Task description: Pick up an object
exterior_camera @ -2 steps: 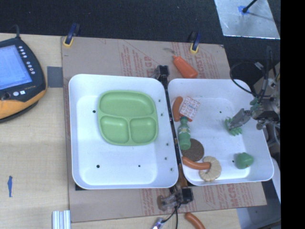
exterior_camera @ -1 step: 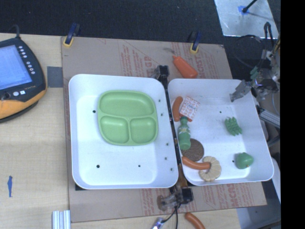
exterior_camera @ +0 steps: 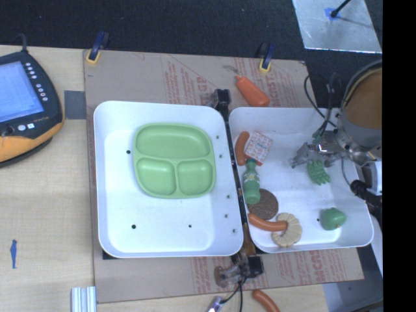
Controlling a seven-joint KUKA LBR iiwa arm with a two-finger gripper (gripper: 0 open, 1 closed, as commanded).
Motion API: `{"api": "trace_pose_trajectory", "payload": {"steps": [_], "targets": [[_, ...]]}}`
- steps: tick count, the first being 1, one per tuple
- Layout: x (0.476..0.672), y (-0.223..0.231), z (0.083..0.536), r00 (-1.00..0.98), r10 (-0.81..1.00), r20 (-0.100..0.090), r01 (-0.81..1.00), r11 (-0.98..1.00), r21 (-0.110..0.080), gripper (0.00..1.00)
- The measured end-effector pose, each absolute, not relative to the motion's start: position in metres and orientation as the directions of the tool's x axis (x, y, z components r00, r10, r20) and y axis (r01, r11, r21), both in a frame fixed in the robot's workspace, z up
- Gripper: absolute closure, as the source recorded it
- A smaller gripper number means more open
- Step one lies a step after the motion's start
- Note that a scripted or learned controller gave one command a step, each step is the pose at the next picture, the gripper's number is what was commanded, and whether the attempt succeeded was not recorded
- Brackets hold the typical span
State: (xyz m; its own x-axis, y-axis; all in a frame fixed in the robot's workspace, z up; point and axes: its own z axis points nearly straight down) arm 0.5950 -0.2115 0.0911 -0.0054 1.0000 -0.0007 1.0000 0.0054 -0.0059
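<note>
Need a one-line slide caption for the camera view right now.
KUKA gripper poised over a green ridged toy in the right bin; green divided plate sits in the left bin.

Teach pendant [exterior_camera: 23,103] left of bins; blue clamps [exterior_camera: 97,44] behind.

A light wooden bench [exterior_camera: 45,213] is covered in part by a brown cardboard sheet [exterior_camera: 169,77], clamped at its far edge. Dark carpeted floor [exterior_camera: 162,12] is seen beyond, with a pale square panel [exterior_camera: 335,18] laid on it.
</note>
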Motion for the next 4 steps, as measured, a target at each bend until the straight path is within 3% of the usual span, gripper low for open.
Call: {"api": "trace_pose_trajectory", "payload": {"steps": [1, 2, 3, 4], "targets": [[0.596, -0.213, 0.103, -0.008, 1.0, -0.002, 1.0, 0.008, -0.005, 1.0], [0.596, -0.213, 0.102, -0.008, 1.0, -0.003, 1.0, 0.008, -0.006, 0.0], [0.55, -0.197, 0.091, -0.006, 1.0, -0.001, 1.0, 0.006, -0.005, 0.0], [0.55, -0.198, 0.102, -0.01, 1.0, -0.003, 1.0, 0.01, -0.007, 1.0]]}}
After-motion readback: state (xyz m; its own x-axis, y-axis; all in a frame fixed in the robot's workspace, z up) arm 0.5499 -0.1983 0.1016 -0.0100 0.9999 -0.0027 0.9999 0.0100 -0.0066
